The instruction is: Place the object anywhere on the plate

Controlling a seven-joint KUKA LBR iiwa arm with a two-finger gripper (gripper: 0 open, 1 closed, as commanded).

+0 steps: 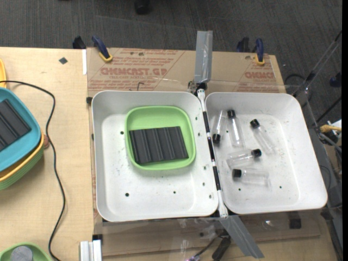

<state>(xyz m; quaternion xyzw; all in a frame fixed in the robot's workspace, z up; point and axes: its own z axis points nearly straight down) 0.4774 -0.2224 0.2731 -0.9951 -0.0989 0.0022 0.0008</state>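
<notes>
Camera view — vials (242,145) in rt bin (304,192), plate (159,117) left.

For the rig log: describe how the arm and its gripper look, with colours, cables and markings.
The arm's colours, shape and markings cannot be told from this picture. On the side it reaches in from, past the shallow white plastic right bin, thin dark cables and a small yellow-tipped piece lie by the edge.

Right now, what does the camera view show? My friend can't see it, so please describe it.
Two shallow white bins sit side by side on a bench: the left bin holds a green plate with a dark ribbed pad on it, and the right bin holds five clear vials with black caps.
</notes>
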